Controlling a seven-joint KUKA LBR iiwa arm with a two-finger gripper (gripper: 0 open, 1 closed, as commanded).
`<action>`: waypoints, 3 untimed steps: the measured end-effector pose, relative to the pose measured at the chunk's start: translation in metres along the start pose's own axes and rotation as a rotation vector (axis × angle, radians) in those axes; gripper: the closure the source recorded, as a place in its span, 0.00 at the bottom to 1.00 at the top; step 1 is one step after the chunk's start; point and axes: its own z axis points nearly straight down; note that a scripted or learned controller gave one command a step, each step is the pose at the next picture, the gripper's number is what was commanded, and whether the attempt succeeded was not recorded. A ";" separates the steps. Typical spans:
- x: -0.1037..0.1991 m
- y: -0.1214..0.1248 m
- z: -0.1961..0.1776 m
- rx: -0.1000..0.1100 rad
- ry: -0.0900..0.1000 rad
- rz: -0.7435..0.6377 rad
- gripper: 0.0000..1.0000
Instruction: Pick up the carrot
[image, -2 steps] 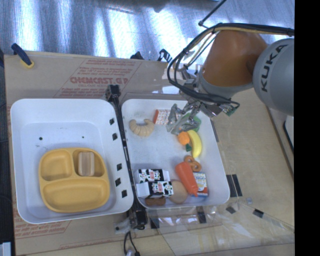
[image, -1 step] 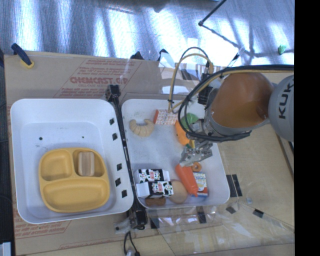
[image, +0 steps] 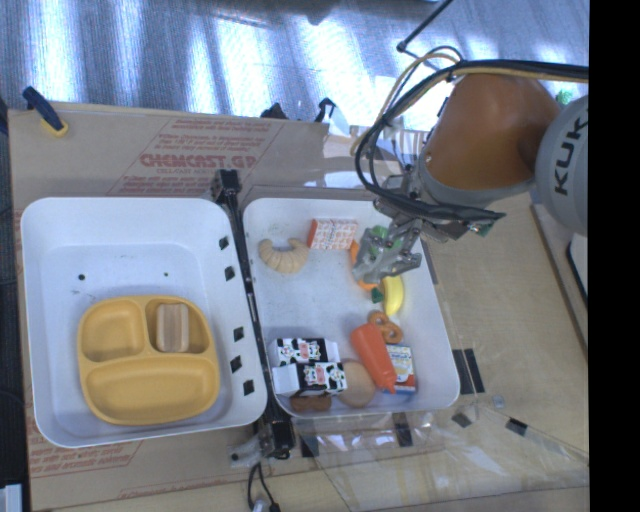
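Orange and stubby, the carrot (image: 373, 355) lies in the right bin (image: 300, 300), down toward the near right corner, tilted with its fat end up-left. It leans against a small carton with an orange and blue label (image: 402, 368) on its right, and a little pretzel (image: 383, 323) sits just above it, touching or nearly so.

Up above, the arm (image: 490, 130) swings in from the right, cables looping over the orange band. The hand (image: 381, 272) hangs over the upper right part of that same bin, well apart from the carrot. How its fingers stand I cannot tell from this angle. Right under the hand a yellow banana (image: 394, 295) peeks out.

Elsewhere in the right bin: a croissant (image: 285, 255) near the top left, an orange and white box (image: 332, 234) beside it, two cow-pattern milk cartons (image: 310, 364) stacked at the near edge, a brown item (image: 310, 403) below them and a pale round one (image: 357, 393) next to that.

Over in the left bin (image: 60, 250), a yellow divided plate (image: 148, 360) rests near the front, with a tan block (image: 172, 328) in its upper right compartment. Both bins sit on a desk covered with printed cardboard (image: 190, 150).
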 end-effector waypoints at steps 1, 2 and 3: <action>-0.020 0.027 0.010 -0.008 0.005 0.368 1.00; -0.080 0.017 -0.020 -0.002 0.002 0.736 1.00; -0.060 0.007 -0.056 0.001 0.004 1.170 1.00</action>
